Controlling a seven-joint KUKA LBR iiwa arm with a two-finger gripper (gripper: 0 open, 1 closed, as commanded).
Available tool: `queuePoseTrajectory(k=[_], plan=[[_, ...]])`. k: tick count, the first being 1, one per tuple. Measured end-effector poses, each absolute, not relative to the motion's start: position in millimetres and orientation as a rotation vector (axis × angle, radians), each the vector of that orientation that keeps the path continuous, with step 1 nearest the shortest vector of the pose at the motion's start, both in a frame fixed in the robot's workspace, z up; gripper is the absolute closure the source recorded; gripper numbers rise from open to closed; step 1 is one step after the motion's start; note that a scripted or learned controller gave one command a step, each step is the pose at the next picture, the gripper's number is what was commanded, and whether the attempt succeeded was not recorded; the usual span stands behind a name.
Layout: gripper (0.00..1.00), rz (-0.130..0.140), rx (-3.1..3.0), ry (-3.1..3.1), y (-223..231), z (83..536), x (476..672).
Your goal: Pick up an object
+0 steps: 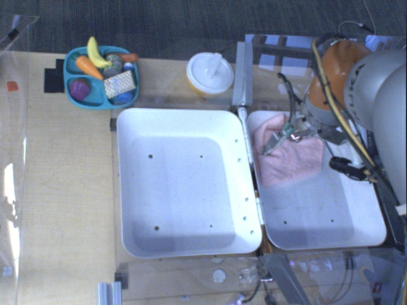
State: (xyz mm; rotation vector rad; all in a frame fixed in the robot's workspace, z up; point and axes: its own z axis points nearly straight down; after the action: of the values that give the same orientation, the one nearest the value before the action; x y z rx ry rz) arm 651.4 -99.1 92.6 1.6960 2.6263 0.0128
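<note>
A crumpled pink cloth [289,154] lies in the far left part of the right white bin [331,224]. My gripper [275,143] is low over the cloth, its metal fingers pointing down-left onto the cloth's upper middle. The grey arm with its orange band [337,65] comes in from the upper right. The fingers sit close together against the fabric, and I cannot make out whether any cloth is caught between them.
The left white bin [184,180] lies beside the right one. A blue tray of toy food [102,75] stands at the back left, and a white lidded cup [210,73] behind the bins. Black cables run along the right bin's right side.
</note>
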Motion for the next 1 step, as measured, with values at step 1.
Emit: queuePoseTrajectory(k=[1], plan=[[0.0, 0.013, 1.713, 2.616, -115.0, 92.8, 574.2]])
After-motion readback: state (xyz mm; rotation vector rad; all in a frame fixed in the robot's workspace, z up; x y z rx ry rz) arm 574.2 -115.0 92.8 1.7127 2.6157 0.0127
